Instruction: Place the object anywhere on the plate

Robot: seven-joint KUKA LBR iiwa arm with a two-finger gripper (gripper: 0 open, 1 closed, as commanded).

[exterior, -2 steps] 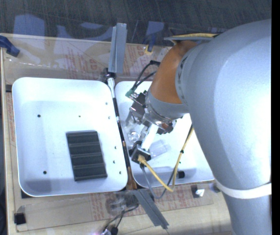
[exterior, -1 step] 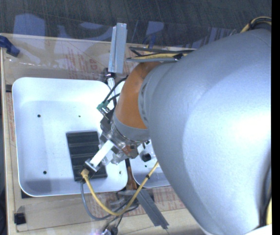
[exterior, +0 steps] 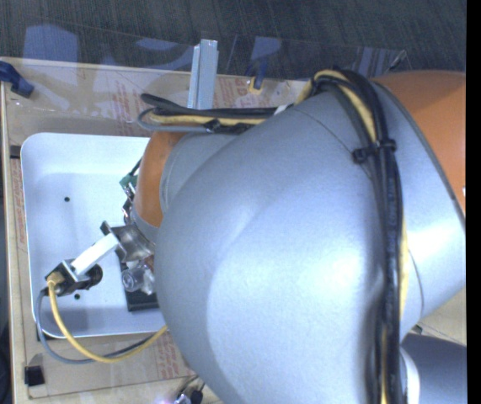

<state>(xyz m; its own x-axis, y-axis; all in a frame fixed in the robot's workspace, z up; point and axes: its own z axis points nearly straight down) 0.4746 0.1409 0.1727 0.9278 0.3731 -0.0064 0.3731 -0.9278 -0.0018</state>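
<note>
Currently the gripper (exterior: 136,278) sits low in the white bin (exterior: 55,175), grip state not discernible; the arm (exterior: 307,251) masks object and plate, so their bearing cannot be told.

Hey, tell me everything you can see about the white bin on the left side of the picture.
The white bin is a shallow tray with rounded corners and a smooth, plastic-looking surface. It lies flat on the pale bench. Its bare floor shows one tiny dark speck. The grey arm covers its right part, and the gripper sits low over its lower end; whether it touches the floor is unclear.
</note>
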